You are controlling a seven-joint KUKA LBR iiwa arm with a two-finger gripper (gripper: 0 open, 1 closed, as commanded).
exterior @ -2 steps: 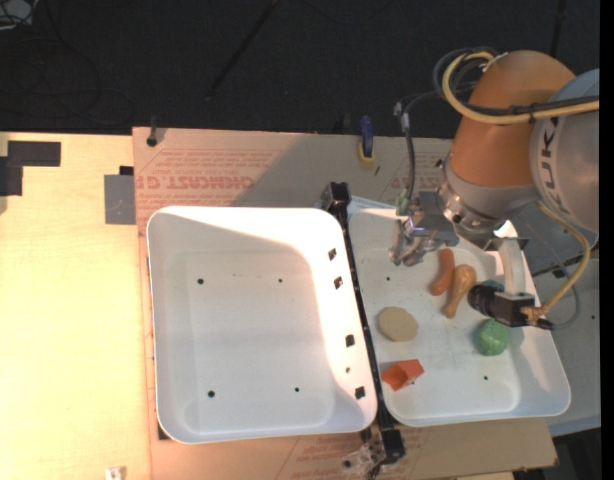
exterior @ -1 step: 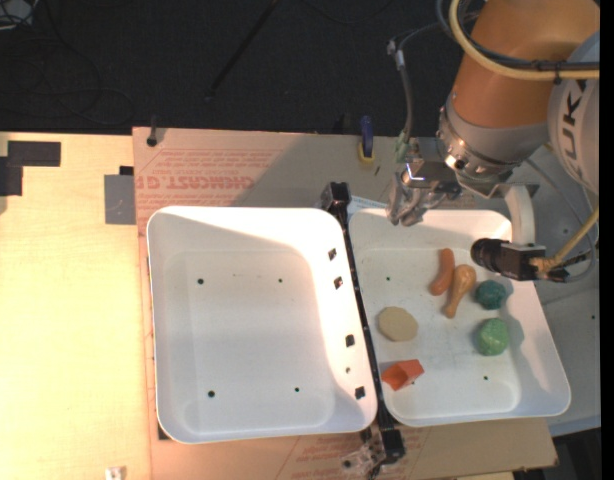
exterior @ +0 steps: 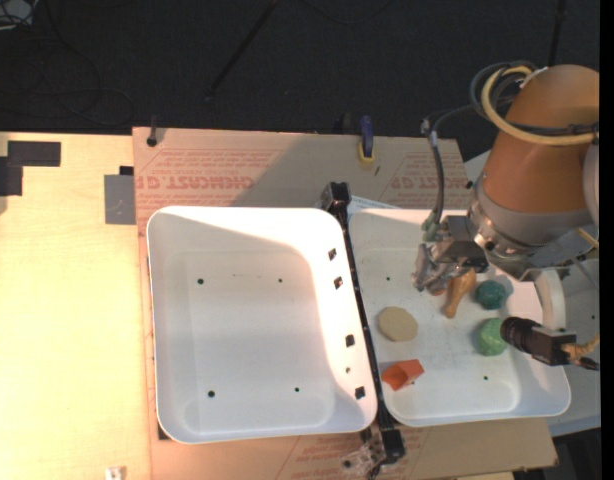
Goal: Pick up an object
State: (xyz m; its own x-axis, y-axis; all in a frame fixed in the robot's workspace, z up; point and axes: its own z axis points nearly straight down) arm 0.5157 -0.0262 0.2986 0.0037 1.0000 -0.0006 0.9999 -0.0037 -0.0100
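Now the gripper (exterior: 439, 271) hangs low over the upper part of the right bin (exterior: 527, 408), and whether it is wide or narrow cannot be told at this angle. Just beside it lies a tan stick (exterior: 455, 296), perhaps its target. Near are a teal lump (exterior: 492, 294), a green ball (exterior: 489, 337), a beige disc (exterior: 397, 324) and an orange block (exterior: 402, 373). The left bin (exterior: 177, 408) probably waits as the drop place.

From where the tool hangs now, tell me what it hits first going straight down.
Probably the brown stick-like piece beside the tool in the right bin, or the bin floor; depth is unclear from this slanted view.
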